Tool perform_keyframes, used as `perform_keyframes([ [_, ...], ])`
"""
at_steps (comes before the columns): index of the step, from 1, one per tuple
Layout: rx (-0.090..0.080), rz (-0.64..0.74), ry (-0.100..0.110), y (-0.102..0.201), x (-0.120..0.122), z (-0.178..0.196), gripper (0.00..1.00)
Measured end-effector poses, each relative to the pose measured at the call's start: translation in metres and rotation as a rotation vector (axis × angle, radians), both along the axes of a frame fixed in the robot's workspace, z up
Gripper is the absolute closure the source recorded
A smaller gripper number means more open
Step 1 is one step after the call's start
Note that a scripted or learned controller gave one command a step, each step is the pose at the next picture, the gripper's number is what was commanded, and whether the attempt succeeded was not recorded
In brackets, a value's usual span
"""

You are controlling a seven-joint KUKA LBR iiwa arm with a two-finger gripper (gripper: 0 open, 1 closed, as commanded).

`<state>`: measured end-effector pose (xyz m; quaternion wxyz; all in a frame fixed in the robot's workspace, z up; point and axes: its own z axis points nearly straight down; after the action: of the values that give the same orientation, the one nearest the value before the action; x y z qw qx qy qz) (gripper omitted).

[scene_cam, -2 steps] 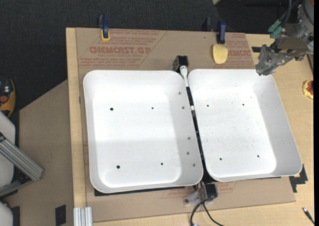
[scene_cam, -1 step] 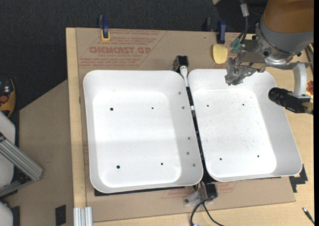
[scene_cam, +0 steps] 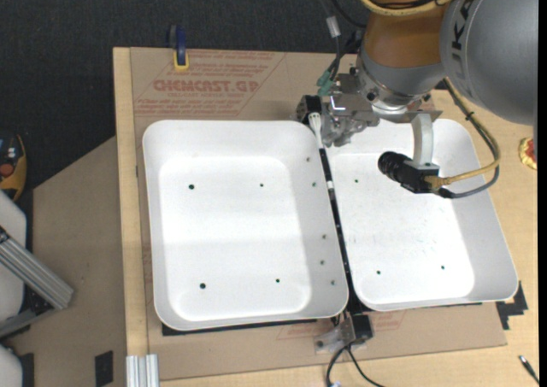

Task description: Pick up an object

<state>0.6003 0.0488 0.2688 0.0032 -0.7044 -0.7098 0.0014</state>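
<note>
We saw the grey-and-orange arm (scene_cam: 419, 9) lowered over the far left corner of the right bin (scene_cam: 427, 249), its gripper (scene_cam: 338, 126) just beside the edge shared with the left bin (scene_cam: 231, 231). We could not tell whether the gripper was apart, together or clamped.

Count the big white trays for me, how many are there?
2. The left bin sits toward the left of the bench; the right bin lies beside it, its far end partly covered by the arm.
</note>
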Motion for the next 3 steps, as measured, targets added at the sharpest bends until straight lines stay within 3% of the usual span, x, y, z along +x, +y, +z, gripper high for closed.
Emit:
perform_keyframes([
  [1,0.0,-0.003,-0.014,0.03,-0.011,0.065,1.0],
  [2,-0.003,-0.006,0.0,0.051,0.02,0.0,1.0],
  [3,-0.002,-0.006,-0.004,0.059,0.002,0.022,1.0],
])
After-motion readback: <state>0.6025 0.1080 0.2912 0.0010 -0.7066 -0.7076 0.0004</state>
